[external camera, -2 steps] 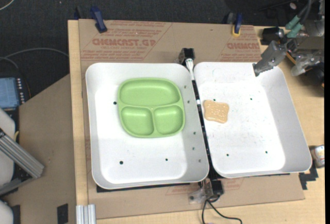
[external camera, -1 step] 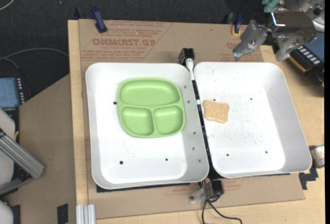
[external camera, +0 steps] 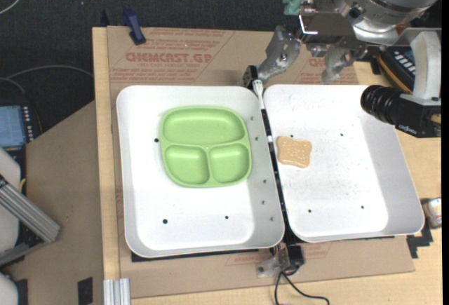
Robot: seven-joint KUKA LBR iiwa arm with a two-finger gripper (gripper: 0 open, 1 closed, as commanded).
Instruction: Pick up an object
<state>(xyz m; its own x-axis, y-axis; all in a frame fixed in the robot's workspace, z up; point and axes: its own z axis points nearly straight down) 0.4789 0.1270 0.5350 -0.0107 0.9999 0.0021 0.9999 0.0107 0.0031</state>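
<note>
A small tan toast-like square (external camera: 293,152) lies flat in the right bin (external camera: 365,191), close to its left wall. A green three-compartment plate (external camera: 205,146) rests in the left bin (external camera: 140,184). My gripper (external camera: 307,62) hangs above the far edge of the right bin, well behind the tan square and off it. Its two fingers (external camera: 280,57) stand spread apart, open, with nothing between them.
The two white bins meet at a central ridge (external camera: 270,156). A black cylindrical fixture (external camera: 382,104) juts over the right bin's far right corner. Brown cardboard (external camera: 182,51) lies under and behind the bins, with a blue clip (external camera: 133,26) at its far left.
</note>
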